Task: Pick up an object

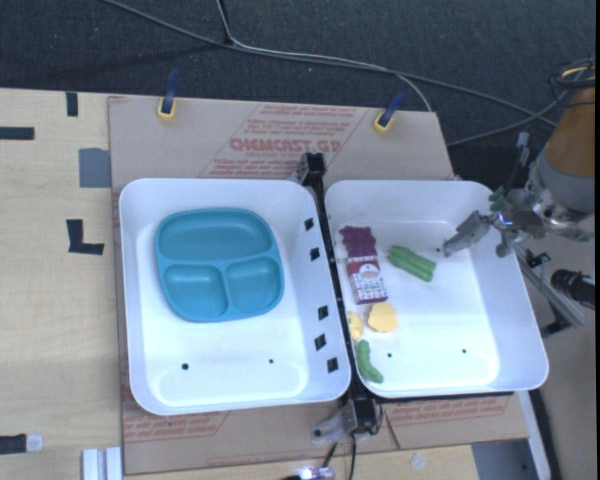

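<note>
While the counter [40, 268] carries two white bins side by side, the near end of the right bin [500, 363] holds a small green piece [368, 364], then a yellow piece [382, 317]; beyond lie a red-and-white packet [368, 279], a dark maroon item [357, 238] and a green pod-shaped object [412, 263]; the left bin [140, 368] holds a blue divided tray [220, 264]; at the right bin's far right rim the tool [478, 236] hovers, fingers spread, pinching nothing.
</note>
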`<state>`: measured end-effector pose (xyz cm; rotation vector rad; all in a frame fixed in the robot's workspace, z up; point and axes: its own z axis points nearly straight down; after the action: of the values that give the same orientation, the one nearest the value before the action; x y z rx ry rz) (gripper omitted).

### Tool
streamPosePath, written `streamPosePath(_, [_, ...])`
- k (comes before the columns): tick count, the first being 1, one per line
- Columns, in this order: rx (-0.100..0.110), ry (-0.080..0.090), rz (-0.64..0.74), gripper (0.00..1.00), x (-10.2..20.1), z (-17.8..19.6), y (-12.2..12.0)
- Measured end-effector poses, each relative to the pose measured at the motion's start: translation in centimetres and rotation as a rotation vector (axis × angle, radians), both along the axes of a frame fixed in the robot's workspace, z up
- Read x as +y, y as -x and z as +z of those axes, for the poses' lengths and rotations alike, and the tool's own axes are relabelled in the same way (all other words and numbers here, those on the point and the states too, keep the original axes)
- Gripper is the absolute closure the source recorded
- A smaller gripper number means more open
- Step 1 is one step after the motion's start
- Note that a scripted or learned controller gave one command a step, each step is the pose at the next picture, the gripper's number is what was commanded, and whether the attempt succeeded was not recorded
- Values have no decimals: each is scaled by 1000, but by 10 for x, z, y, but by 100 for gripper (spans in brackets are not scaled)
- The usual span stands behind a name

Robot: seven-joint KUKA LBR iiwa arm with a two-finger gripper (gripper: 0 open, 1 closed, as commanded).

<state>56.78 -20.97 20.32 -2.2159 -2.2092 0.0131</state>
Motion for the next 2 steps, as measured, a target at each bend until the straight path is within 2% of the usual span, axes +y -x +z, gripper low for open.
streamPosePath(1, [-13, 3, 4, 0, 0, 8, -3])
streamPosePath(2, [-12, 3, 4, 0, 1, -51, 3])
